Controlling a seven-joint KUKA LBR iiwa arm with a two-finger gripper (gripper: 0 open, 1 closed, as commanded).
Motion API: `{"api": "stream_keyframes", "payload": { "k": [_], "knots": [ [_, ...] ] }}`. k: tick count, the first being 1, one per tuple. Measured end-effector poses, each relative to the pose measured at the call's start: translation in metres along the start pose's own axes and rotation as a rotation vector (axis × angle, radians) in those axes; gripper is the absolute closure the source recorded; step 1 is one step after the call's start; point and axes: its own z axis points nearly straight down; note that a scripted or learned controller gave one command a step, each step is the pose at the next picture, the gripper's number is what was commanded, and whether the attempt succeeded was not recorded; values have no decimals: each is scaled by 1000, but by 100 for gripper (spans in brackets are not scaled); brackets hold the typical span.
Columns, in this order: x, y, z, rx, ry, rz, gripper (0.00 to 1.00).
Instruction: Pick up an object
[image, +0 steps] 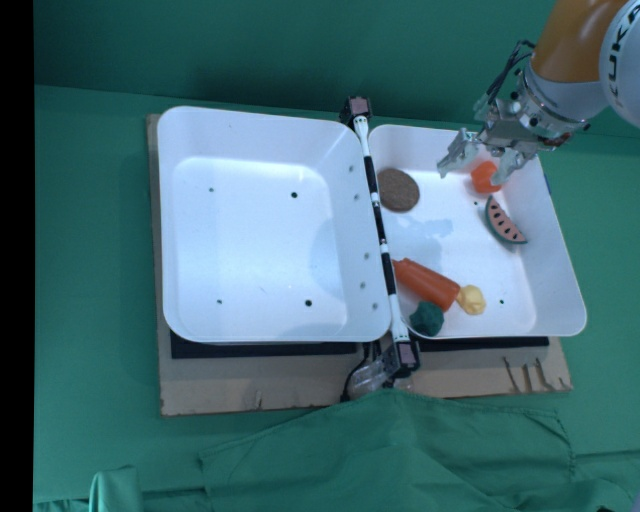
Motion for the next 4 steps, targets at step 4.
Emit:
{"api": "stream_keyframes", "payload": {
  "k": [4],
  "knots": [
    [-74, 34, 116, -9, -2, -1, 0]
  ]
}}
